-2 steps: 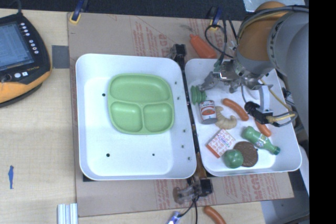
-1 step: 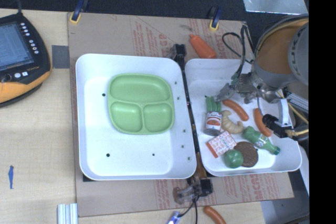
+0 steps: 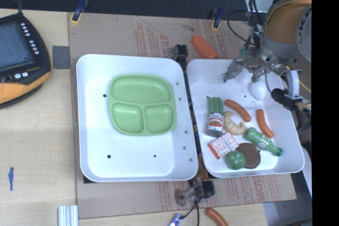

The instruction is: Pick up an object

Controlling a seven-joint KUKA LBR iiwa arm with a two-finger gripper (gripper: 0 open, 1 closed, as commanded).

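The fingers [image 3: 244, 72] are spread wide with nothing between them, hanging over the back end of the right bin [image 3: 296, 164], above a bare patch of white floor. One tip sits near the bin's back-left area, the other close to a small white egg-looking thing [image 3: 258, 91] just under the wrist.

The pickable stuff is all toy food, bunched in the front half of that bin: two orange sausages [image 3: 237, 109], a bundle of green beans [image 3: 215, 105], a little can [image 3: 215, 123], a pale peanut-ish piece [image 3: 233, 125], a red-and-white packet [image 3: 223, 144], a green bottle [image 3: 262, 141], a dark round cookie or patty [image 3: 250, 156] and a green ball-like piece [image 3: 235, 160].

My guess is it's all light, hard plastic, so weight's no issue but slickness is. The sausage nearest the fingers looks like the easy one: it lies apart from its neighbours, and pinching across its narrow middle should hold. Round bits could squirt out. The can and packet are crammed together, so I'd skip those.

The left bin [image 3: 90, 156] carries a green divided plate [image 3: 142, 104].
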